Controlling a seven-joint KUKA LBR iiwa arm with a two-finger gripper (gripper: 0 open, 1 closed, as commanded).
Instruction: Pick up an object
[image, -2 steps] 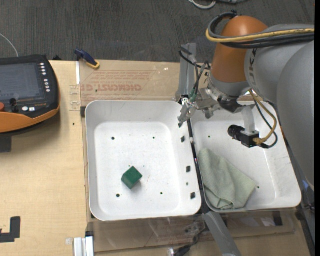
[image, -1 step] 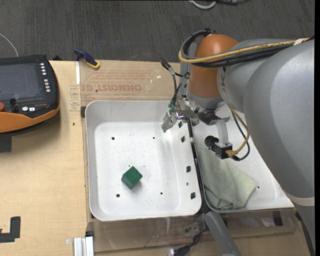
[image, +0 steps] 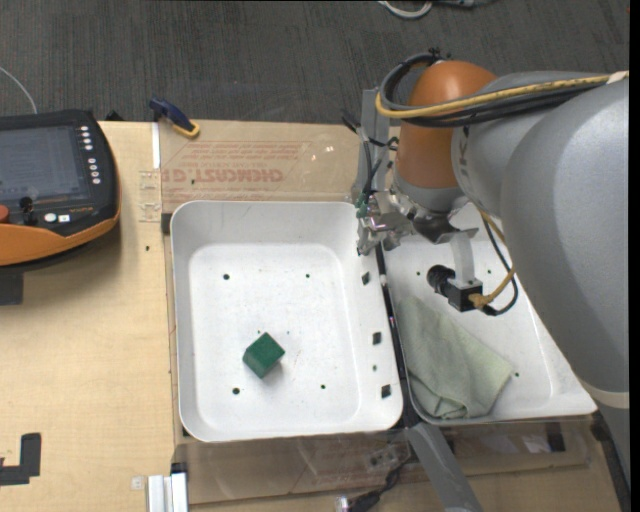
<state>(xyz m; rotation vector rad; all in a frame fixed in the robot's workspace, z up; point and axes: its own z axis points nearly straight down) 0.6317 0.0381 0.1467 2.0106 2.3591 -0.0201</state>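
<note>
A small green cube (image: 264, 355) lies in the lower middle of the left bin (image: 200, 300). A crumpled pale green cloth (image: 455, 365) lies in the front part of the right bin (image: 545, 375). My gripper (image: 372, 230) hangs below the orange wrist band, at the far end of the wall between the two bins. It is well away from the cube and up-left of the cloth. Nothing shows in its grasp. The bulky grey arm covers much of the right bin.
A teach pendant (image: 50, 185) rests on the bench at the far left. A cardboard sheet (image: 250, 170) lies behind the left bin, with a blue-and-yellow clamp (image: 175, 117) at its corner. Cables run along the wrist.
</note>
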